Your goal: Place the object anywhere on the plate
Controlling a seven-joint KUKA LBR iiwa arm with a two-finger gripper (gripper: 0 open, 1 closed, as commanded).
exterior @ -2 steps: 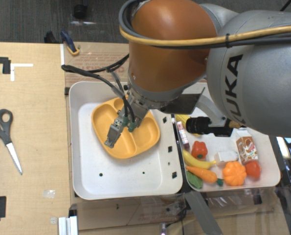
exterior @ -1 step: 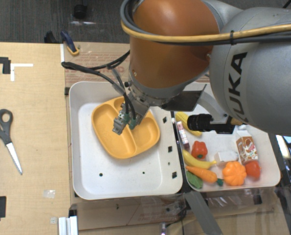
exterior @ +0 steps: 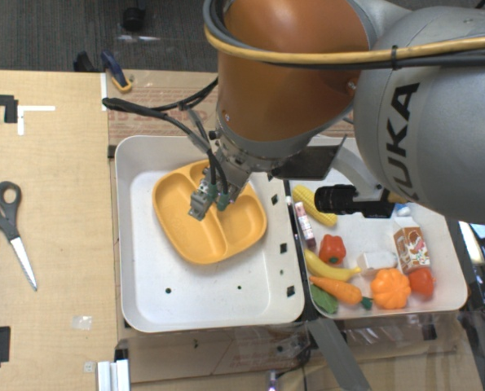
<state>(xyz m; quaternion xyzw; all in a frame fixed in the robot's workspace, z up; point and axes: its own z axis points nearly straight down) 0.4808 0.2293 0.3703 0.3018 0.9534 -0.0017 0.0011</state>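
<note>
- Steel scissors point(exterior: 12, 228) lie on the pale wood tabletop point(exterior: 46, 161).
- A glossy yellow divided plate point(exterior: 195, 226) sits in the left white bin point(exterior: 144, 292).
- The hand point(exterior: 210, 199) hovers over it; its grip cannot be made out.
- Plastic toy foods, including an orange pumpkin point(exterior: 390, 287), crowd the right bin point(exterior: 450, 296), partly hidden by the arm point(exterior: 372, 88).

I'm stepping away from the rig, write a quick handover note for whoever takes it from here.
Pincer: over the yellow divided plate in the left bin; whether it grips anything can't be told from this view.
Objects: toy foods lie in the right bin: corn, red pepper, banana, carrot, orange pumpkin, tomato and a snack packet.
Done: no object visibly lies on the plate.
Left: get one object onto the plate and confirm it rests there.
</note>
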